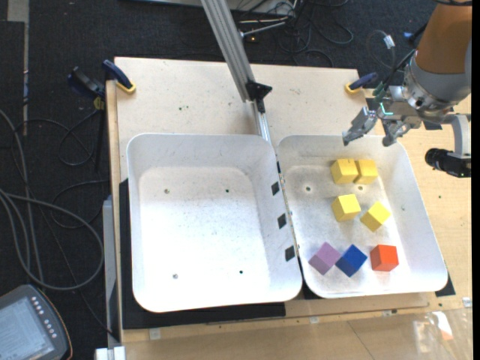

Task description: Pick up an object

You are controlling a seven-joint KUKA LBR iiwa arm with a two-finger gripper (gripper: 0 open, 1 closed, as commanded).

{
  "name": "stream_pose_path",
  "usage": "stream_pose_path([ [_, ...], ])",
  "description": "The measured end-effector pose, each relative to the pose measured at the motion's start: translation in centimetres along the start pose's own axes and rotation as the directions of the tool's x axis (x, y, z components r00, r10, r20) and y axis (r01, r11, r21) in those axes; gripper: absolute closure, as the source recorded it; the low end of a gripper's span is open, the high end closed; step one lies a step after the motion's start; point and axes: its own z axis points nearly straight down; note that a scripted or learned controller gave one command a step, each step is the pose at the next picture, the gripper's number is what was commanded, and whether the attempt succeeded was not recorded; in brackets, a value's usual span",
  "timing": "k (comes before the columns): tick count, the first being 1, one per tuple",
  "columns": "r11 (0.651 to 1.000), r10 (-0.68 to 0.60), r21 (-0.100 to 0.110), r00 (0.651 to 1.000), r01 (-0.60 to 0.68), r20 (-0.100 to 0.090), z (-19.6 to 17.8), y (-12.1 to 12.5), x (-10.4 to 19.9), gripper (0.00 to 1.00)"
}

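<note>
My gripper (373, 132) hangs above the far rim of the right bin (420, 223), open, with nothing between its two fingers. Just below it in the bin lie two yellow cubes side by side (344, 171) (367, 170). Further forward sit another yellow cube (346, 206) and a tilted yellow cube (376, 216). Along the near side stand a purple cube (325, 258), a blue cube (351, 260) and an orange-red cube (384, 257).
The left bin (199, 216) holds no objects. A slanted metal pole (229, 36) crosses the bench and ends at the bins' joint. Blue-and-yellow clamps (116, 77) (361, 82) grip the bench's far corners. Cables lie on the floor.
</note>
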Motion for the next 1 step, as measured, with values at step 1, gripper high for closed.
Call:
stream_pose_path([
  [1, 1.0, -0.001, -0.004, 1.0, 0.001, 0.002, -0.24, 0.07, 0.02, 0.0],
])
